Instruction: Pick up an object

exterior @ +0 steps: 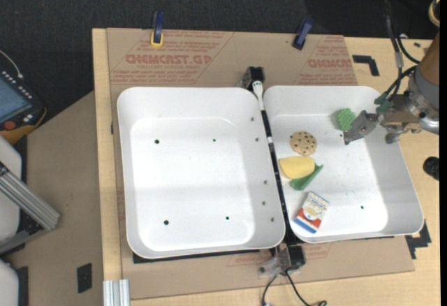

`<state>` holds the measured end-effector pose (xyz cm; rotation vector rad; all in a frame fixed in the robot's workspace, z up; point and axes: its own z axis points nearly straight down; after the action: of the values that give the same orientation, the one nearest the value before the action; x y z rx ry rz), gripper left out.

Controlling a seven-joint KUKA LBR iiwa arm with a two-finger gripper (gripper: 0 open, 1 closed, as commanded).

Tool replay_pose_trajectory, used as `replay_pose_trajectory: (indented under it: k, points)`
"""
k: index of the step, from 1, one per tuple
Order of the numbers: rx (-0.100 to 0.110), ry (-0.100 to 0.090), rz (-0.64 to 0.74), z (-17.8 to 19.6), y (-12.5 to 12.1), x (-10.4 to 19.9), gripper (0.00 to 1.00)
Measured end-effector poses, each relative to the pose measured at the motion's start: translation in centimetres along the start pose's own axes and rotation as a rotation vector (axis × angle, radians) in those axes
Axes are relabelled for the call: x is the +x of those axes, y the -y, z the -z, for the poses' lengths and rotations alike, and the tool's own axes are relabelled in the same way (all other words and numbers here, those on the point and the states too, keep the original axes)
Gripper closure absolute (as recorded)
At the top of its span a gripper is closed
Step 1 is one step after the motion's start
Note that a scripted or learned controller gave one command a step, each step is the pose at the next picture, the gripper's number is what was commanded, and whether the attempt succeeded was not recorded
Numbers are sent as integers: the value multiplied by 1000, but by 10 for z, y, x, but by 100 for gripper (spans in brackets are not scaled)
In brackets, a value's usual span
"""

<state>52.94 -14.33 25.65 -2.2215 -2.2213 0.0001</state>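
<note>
The right bin (401, 179) holds several small objects. A green piece (344, 118) lies near its far right side. A round speckled cookie (303, 142) sits near the divider, and just below it is a yellow item (296, 167) with a green leaf (308, 177). A small red, white and blue carton (312, 212) lies near the front edge. My gripper (374, 131) hangs over the right bin, just right of the green piece. It is open, with nothing between its fingers (356, 128).
The left bin (133, 158) adjoins the right one along a central divider. Both rest on a cardboard sheet (209, 53) held by clamps at the back. Cables run along the arm at the right edge.
</note>
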Motion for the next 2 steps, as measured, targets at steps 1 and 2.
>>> replay_pose_trajectory:
  k: [1, 2]
  points:
    - [-7, -4, 11, 64, 24, 106, 0]
    - [-4, 1, 1, 72, 24, 100, 100]
